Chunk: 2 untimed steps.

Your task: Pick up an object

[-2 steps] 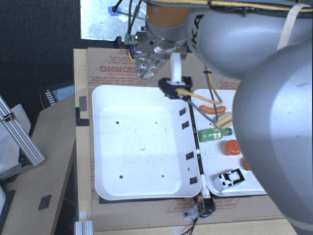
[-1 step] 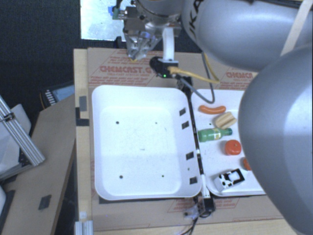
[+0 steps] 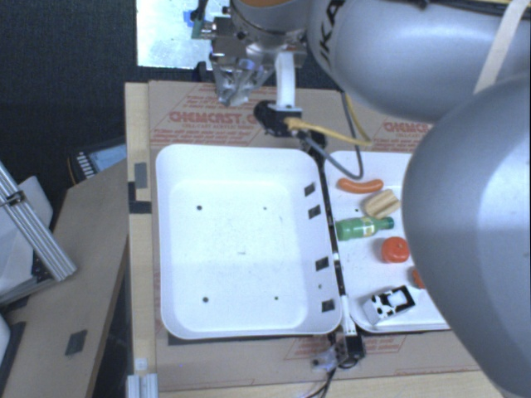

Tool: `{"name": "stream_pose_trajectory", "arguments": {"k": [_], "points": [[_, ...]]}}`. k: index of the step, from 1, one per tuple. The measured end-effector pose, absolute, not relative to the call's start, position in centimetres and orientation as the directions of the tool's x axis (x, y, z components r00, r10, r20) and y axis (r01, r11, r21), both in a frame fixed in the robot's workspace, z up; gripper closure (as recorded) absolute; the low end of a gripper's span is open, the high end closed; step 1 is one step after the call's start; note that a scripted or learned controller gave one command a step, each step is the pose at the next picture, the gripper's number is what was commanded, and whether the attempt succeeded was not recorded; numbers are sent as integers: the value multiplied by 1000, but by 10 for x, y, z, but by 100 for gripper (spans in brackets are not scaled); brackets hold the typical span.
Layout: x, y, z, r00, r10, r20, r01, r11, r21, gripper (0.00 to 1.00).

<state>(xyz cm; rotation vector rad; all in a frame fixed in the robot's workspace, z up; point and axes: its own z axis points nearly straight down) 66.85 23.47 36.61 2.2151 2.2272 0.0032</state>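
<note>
**Gripper up past the bins, toys all in the right one**

Gripper (image 3: 236, 85) hangs above the left bin's (image 3: 241, 239) far edge; can't tell how its fingers are set. Right bin (image 3: 373, 222) has a hotdog (image 3: 361, 186), bun (image 3: 382, 202), green bottle (image 3: 362, 227), orange ball (image 3: 395, 249) and a black-and-white toy (image 3: 392, 303).

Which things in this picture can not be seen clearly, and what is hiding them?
- Right bin: its right part is covered by the grey arm.
- Red object: half hidden behind the arm.
- End effector: blurred; fingers unreadable.
- Black-and-white object: too small to identify.
</note>
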Motion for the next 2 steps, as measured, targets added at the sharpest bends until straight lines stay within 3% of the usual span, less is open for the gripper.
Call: {"name": "stream_pose_trajectory", "arguments": {"k": [1,2], "points": [[668,235,399,-7,1000,2,1000,7,4,100],[668,235,370,-4,1000,0,1000,4,0,100]]}}
